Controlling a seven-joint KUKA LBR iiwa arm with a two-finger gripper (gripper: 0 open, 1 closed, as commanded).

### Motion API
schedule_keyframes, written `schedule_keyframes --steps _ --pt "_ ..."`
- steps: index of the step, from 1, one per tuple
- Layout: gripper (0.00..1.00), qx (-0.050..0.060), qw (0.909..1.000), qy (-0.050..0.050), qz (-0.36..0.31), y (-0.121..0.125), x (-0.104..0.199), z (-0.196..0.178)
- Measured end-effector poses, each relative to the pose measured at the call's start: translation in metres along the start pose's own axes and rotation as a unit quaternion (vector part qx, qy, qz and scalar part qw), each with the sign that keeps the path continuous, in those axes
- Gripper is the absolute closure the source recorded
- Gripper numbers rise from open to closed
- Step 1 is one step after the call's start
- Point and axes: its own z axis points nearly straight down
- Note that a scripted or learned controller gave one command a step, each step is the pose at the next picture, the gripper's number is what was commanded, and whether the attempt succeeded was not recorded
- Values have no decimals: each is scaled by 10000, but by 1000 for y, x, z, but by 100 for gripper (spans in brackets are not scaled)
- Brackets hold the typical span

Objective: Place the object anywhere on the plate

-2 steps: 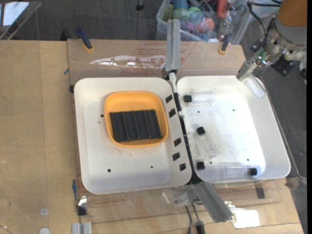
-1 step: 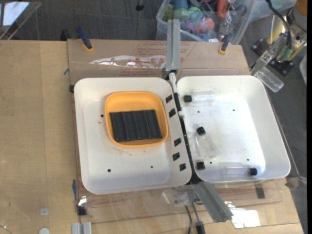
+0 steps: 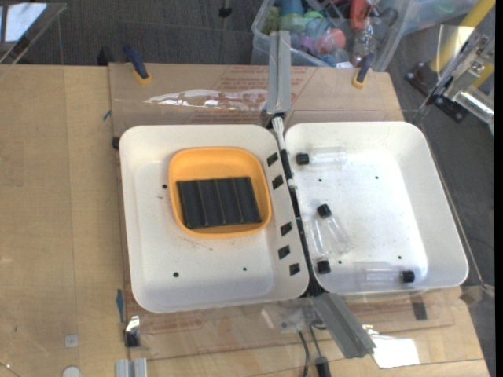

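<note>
Faintly — 4 clear bottles (image 3: 328, 230), black-capped

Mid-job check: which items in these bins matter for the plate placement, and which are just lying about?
Job items:
orange plate in the left bin
black ridged block, already lying on that plate

Lying about:
clear bottles with black caps in the right bin
tub of colourful toys behind the bins
blue-handled clamps at the back
</note>
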Motion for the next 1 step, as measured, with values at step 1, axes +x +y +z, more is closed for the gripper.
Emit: schedule_keyframes --steps 1 --pt "100 -7 9793 -12 -2023 -29 -12 -39"
